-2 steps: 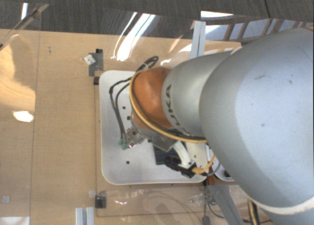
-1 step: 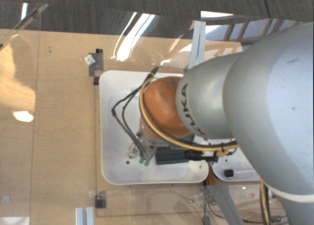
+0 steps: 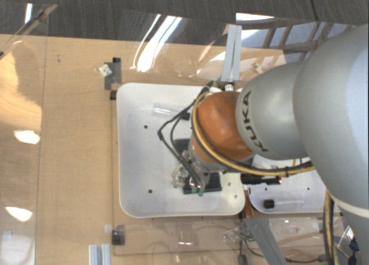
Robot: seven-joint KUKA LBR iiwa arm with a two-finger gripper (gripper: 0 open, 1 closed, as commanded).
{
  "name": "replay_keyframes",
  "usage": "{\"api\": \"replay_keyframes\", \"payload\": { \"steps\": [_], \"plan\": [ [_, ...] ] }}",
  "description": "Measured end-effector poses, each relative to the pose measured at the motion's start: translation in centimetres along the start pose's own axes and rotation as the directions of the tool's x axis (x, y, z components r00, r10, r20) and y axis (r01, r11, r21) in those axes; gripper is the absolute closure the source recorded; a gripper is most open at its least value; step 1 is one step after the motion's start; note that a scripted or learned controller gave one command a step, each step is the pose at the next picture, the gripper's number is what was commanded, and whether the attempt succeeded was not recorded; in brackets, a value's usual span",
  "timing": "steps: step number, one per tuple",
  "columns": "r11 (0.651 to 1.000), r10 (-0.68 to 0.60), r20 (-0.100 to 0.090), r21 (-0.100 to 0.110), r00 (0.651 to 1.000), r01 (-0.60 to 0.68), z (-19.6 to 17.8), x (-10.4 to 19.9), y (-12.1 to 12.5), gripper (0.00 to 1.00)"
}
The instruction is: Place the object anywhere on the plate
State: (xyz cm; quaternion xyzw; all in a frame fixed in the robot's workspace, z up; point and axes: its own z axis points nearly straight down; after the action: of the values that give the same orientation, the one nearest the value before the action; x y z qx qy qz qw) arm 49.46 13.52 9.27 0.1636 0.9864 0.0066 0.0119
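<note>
Low over the near part of the left bin (image 3: 132,142), the gripper (image 3: 193,184) is seen, though whether it is clenched cannot be told. No object or plate can be made out. A grasp should be confirmed before any carry is begun.

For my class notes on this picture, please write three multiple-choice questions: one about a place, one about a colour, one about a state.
1. Over which bin is the gripper?
A. the left bin
B. the right bin
C. neither, it is over the bare bench

2. What colour is the band above the wrist?
A. blue
B. orange
C. green

3. How do the black cables beside the wrist run?
A. stretched straight
B. in a loose loop
C. cut in two

Answers: 1 A, the gripper is above the left bin. 2 B, the band is plainly orange. 3 B, the cables curve out over the bin floor and back.
</note>
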Motion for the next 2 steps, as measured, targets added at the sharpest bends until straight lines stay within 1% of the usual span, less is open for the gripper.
{"api": "replay_keyframes", "payload": {
  "steps": [1,2],
  "plan": [
    [0.966,-0.257,-0.014,0.007,0.966,0.257,-12.0,-1.7,-5.5,1.00],
    [0.956,-0.293,-0.018,0.006,0.956,0.293,-9.8,0.5,1.5,1.00]
  ]
}}
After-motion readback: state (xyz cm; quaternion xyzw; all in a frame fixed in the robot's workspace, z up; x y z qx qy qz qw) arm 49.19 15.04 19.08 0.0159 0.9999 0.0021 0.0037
